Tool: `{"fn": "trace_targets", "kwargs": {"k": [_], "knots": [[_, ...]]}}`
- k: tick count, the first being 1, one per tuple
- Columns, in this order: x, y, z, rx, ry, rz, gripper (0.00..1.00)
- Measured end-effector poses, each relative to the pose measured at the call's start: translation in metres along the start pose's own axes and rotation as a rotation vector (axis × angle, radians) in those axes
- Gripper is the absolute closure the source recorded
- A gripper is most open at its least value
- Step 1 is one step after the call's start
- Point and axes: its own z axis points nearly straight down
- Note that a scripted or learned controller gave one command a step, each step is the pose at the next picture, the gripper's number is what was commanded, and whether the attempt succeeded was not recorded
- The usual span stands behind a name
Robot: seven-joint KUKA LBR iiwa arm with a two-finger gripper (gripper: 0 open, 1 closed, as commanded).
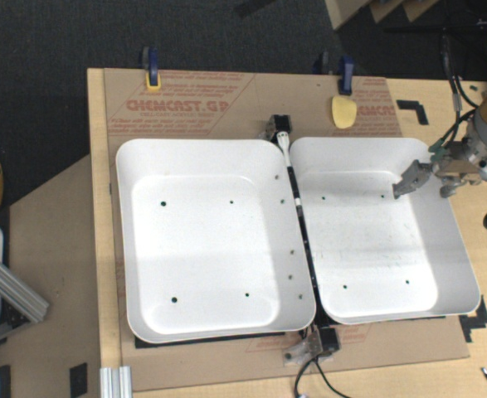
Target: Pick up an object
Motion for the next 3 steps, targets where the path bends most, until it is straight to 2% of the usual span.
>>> {"fn": "trace_targets", "kwargs": {"k": [1, 2, 3], "knots": [[0.000, 0.001, -0.011, -0.003, -0.001, -0.001, 1.00], [0.035, 0.034, -0.111, -0.014, -0.002, -0.006, 1.00], [0.101, 0.069, -0.041, 0.002, 0.001, -0.004, 1.00]]}}
